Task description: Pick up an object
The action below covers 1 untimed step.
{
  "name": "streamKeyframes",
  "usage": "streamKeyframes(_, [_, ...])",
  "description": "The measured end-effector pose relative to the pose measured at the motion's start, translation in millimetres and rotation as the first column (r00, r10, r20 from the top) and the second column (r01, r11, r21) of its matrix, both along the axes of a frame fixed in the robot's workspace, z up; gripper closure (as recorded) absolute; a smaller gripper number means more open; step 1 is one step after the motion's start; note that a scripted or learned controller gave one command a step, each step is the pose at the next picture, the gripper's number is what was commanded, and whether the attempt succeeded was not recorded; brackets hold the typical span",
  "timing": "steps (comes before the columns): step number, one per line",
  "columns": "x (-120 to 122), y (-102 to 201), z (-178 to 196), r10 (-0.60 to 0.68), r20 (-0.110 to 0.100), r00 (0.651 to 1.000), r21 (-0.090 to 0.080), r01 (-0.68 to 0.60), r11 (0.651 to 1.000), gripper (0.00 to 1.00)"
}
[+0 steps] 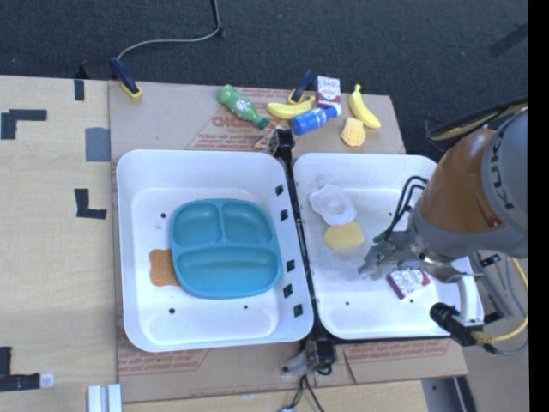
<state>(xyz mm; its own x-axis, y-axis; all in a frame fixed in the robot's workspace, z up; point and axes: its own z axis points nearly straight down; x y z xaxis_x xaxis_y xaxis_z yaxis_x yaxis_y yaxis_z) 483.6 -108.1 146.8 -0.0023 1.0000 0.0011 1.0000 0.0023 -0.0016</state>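
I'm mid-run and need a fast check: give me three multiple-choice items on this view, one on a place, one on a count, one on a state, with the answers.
1. Where does the blue divided plate lie?
A. left bin
B. right bin
C. on the cardboard behind the bins

2. How many yellow bananas lie behind the bins?
A. one
B. two
C. four

3. How does the end effector stand to the yellow piece?
A. grips it
B. lifts it clear of the bin
C. beside it, apart

Answers:
1 A, it fills the left bin.
2 B, one near the green bottle, one further right.
3 C, white floor shows between them.
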Motion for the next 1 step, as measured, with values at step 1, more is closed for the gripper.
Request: streamKeyframes(1, [104.3,-34.3,-33.4,-0.001,0.0,1.0,-0.002,0.001,1.0,1.0])
